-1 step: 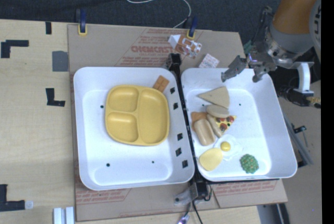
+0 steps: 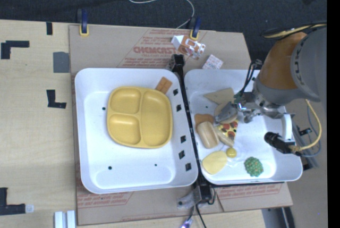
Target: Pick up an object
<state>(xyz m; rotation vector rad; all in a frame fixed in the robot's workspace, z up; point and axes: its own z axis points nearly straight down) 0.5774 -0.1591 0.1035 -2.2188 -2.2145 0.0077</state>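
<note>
Writing first: red print runs across the cardboard sheet (image 2: 154, 49) under the bins, too slanted to read for sure, and a small white printed tag (image 2: 213, 62) lies near the right bin's top edge. Left bin (image 2: 87, 115) holds a yellow divided plate (image 2: 140, 117). Right bin (image 2: 289, 168) has the toy food: a pizza slice (image 2: 228, 129), bread roll (image 2: 207, 135), lemon-ish yellow piece (image 2: 214, 162) and green broccoli (image 2: 253, 167). The claw (image 2: 227, 112) sits just above the pizza slice, nearly touching it; can't tell if it's open or closed.
</note>
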